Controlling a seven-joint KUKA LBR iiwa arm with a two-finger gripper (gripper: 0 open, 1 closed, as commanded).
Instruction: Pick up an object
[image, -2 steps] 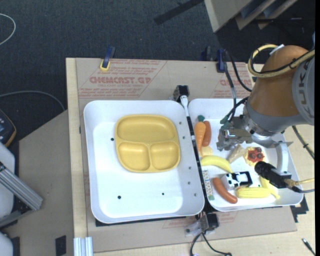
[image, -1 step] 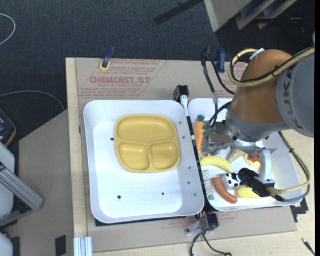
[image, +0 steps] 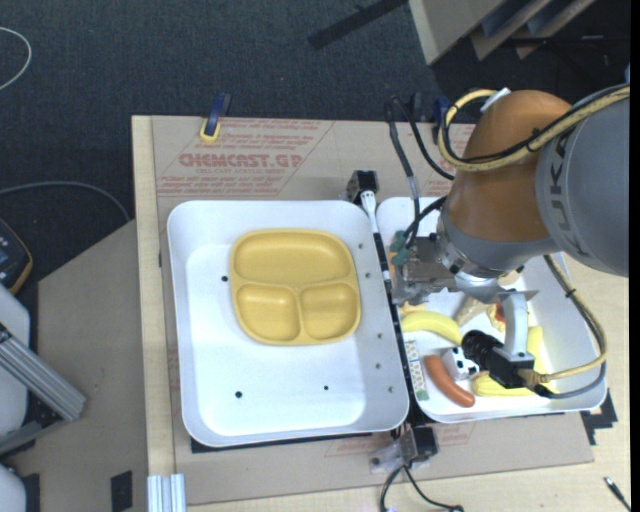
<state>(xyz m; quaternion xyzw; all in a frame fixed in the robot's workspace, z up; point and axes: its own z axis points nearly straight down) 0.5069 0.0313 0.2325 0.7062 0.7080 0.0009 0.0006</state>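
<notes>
From where I stand, 2 shallow white bins sit side by side on a bench covered with brown cardboard that carries red print. The left bin holds a yellow divided plate with 3 compartments, lying flat in the bin's upper half, 1 large section toward the far side and 2 smaller ones toward the near side. The rest of that bin's floor is bare white with a few small dark dots.

The arm reaches in from the right and hangs over the right bin, its orange band and grey body covering most of that bin's far half. The gripper sits low at the bin's left wall, just beside the divider between the 2 bins; its tip is buried under the wrist hardware, so I cannot tell how the jaws stand or whether anything is in them.

In the near part of the right bin lie the loose objects: a yellow banana just below the gripper, a red-orange hot dog shape at a slant near the front-left corner, and a small black-and-white toy touching it. More yellow pieces lie to their right, partly hidden by a black cable fitting.
</notes>
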